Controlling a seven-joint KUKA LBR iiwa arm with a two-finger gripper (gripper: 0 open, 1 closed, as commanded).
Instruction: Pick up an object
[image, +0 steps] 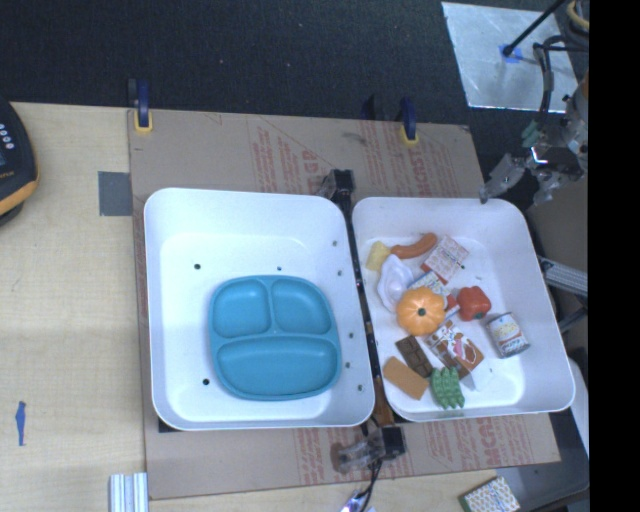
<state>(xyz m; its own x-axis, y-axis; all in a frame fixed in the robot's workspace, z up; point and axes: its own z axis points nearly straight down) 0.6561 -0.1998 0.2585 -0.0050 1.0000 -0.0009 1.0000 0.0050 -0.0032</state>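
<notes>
The right bin (535, 290) holds a heap of small things. Among them are an orange pumpkin (420, 311), a sausage (415, 246), a white cloth (395, 281), a red pepper (473, 300), a small can (506, 334), two printed packets (445, 260) (457, 349), a brown bar (412, 355), a tan slab (404, 378) and a green toy (447, 388). My gripper (520, 183) hangs beyond the bin's far right corner, outside the rim, open and holding nothing.
The left bin (170, 300) holds a blue divided plate (275, 337). Black clips (342, 183) (385, 440) sit at the seam between the bins. Blue clamps (141, 105) (407, 117) pin the cardboard base at the back.
</notes>
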